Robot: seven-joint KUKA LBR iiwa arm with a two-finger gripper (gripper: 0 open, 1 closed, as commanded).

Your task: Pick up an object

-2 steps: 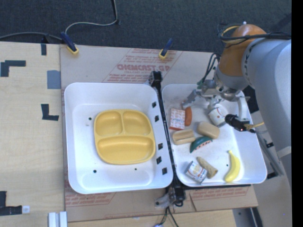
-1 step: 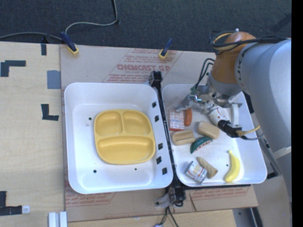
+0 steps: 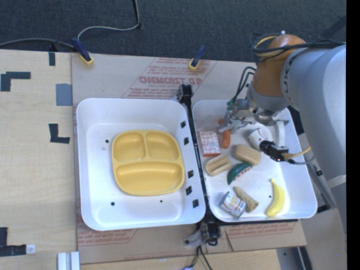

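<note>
- The gripper [image 3: 233, 118] sits low in the upper left of the right bin [image 3: 308, 207], directly above a small orange carrot-like piece [image 3: 225, 139]; whether the fingers are open or closed cannot be told from this view.
- Candidate objects lie in the right bin: a red-and-white printed packet [image 3: 209, 143], two tan bread-like blocks [image 3: 218, 164] and [image 3: 247, 154], a green wedge [image 3: 239, 171], a banana [image 3: 275, 198] and a small can [image 3: 233, 204].
- The left bin [image 3: 90, 207] holds a yellow divided tray [image 3: 148, 162].
- Risk: objects are crowded near the gripper — the fingers could likely strike the packet or the tan block and push the target aside.
- Risk: the orange piece is small and rounded; it would probably slip out of a closing grasp.
- Risk: proximity to the bin wall may obstruct descent.
- Legible text: "CHEMCAST GP" printed in red on the brown board [image 3: 163, 80] covering the surface; packet text is too small to read.
</note>
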